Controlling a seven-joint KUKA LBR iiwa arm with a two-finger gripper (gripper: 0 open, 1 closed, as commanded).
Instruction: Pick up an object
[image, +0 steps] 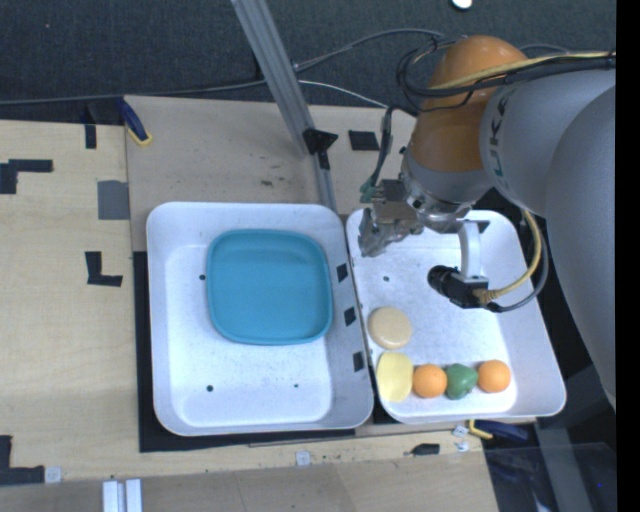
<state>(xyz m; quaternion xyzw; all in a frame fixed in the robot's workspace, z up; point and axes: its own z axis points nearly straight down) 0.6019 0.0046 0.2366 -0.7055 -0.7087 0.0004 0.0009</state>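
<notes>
Camera view: tool (380, 236) at right bin's (530, 330) back-left corner, well apart from cream disc (389, 326); grip state unclear.

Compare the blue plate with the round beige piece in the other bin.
The blue plate is squarish with rounded corners; the beige piece is round. The plate is far larger, covering much of the left bin, while the beige piece takes a small patch of the right bin. The plate lies alone; the beige piece sits just above a yellow item. Both lie flat on a bin floor, away from the gripper.
</notes>
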